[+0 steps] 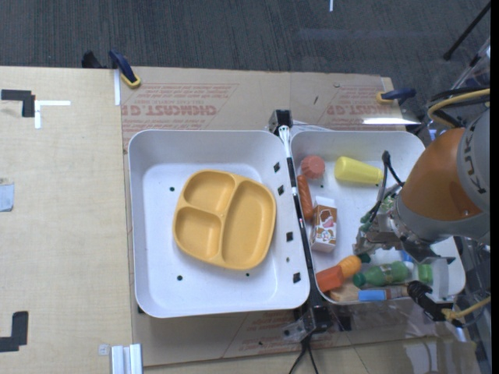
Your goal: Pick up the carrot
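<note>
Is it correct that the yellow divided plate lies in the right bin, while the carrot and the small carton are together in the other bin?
Not quite. The camera view shows the yellow divided plate in the left bin, not the right one. The carrot and the small carton are together in the other bin, the right bin, as you said.

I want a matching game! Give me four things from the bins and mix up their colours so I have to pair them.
Things:
1. divided plate
2. carrot
3. bottle
4. small carton

Colours:
A. green
B. white and brown
C. yellow-orange, alone in the left bin
D. orange, near the right bin's front edge

Pairs: 1-C, 2-D, 3-A, 4-B
</note>
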{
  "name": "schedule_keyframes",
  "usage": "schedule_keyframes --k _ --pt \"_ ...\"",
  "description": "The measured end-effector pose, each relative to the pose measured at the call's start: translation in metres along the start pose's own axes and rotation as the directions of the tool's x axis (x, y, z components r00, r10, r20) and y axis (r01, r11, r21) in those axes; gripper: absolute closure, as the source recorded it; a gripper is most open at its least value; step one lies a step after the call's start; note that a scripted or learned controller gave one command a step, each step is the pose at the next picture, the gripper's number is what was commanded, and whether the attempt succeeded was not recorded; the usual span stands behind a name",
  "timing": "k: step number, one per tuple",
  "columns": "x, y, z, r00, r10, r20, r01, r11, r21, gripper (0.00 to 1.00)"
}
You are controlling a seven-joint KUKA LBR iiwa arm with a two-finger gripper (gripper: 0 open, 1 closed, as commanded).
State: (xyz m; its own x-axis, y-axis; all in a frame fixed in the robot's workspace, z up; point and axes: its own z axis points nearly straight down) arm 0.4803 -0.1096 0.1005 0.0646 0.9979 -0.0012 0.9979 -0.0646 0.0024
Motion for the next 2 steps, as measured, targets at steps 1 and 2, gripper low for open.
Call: schedule_keyframes --k 1,2 --pt "0.000 0.000 0.000 1.000 0.001 0.000 -0.001 1.000 0.000 0.00" --pt "0.013 -0.003 0.009 0.997 0.076 0.001 -0.076 0.997 0.001 0.00"
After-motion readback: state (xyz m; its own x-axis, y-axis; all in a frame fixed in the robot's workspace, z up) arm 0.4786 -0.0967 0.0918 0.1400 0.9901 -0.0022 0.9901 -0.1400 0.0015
